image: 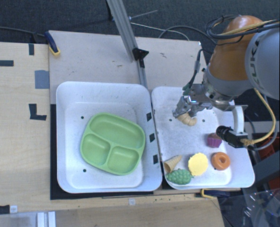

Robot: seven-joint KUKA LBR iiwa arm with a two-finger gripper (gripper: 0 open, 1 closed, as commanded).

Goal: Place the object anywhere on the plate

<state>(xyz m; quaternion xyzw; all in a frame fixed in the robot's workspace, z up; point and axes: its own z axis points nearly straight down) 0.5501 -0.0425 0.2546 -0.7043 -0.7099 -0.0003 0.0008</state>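
A light green plate (112, 144) with three compartments lies in the left bin (66, 126). In the right bin (168, 98), a small tan pastry-like piece (189, 121) sits near the upper middle. My gripper (183, 111) hangs right over that piece, its tip at the piece's upper left edge. The gripper body hides the top of the piece, so contact between them is unclear. The grey arm with its orange band (232, 56) reaches in from the upper right.
Along the right bin's front lie an ice-cream cone (172, 163), a green broccoli-like toy (179, 176), a yellow round piece (197, 164) and an orange donut (220, 161). A purple block (214, 140) sits by a black fitting. A slanted metal pole (126, 27) stands behind the bins.
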